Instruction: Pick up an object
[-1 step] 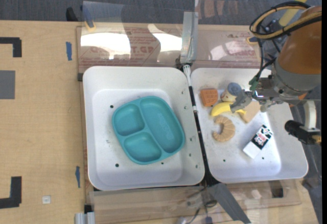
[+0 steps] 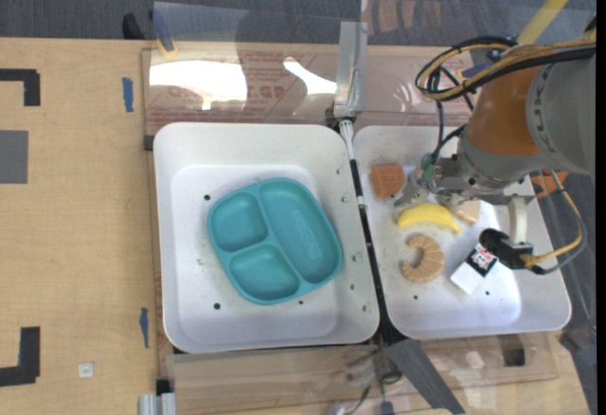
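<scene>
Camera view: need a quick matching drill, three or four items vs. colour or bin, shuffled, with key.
Things:
1. divided plate
2. banana
3. croissant-shaped pastry
4. square cracker-like block

Descriptions:
A. yellow, right bin
B. teal, left bin
C. orange-brown, right bin near the divider
D. tan, curved, just below the banana

Pairs: 1-B, 2-A, 3-D, 4-C

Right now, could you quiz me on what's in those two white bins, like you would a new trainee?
1. True or false: the teal divided plate lies in the left bin.
2. Which food lies nearest the gripper in the right bin? A) banana B) croissant-like pastry C) grapes
3. How many compartments does the plate have?

Key: 1 true; 2 A; 3 three.
</scene>
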{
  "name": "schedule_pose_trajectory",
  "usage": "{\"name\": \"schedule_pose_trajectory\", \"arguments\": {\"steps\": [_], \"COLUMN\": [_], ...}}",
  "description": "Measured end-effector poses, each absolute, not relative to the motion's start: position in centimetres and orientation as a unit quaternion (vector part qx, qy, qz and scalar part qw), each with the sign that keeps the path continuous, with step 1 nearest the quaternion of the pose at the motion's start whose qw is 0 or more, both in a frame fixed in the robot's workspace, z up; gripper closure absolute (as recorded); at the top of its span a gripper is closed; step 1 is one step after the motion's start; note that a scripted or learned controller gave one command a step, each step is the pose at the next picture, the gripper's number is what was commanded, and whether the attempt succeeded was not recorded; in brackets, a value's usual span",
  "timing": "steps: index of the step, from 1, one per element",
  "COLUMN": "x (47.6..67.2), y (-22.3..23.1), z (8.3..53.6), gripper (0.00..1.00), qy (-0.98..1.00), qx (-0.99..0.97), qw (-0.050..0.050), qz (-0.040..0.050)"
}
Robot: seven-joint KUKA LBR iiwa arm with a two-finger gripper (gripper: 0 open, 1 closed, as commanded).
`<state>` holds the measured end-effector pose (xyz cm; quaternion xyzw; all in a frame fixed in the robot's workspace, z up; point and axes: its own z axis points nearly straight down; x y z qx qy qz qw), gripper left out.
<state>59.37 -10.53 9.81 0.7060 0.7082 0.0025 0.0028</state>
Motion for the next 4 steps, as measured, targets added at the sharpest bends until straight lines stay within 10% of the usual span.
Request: {"name": "schedule_pose_trajectory", "arguments": {"steps": [1,2,4], "x": [51.1,59.5,64.5], "y": [-9.8,-7.8,-12.4], "z": [8.8,19.2,9.7], "gripper": [0.0,0.0,0.0], "qy": [0.707,0.709,0.708], "qx": [0.707,0.705,0.706], "qw": [0.001,0.005,0.007], "qz": [0.0018,0.0054,0.0074]}}
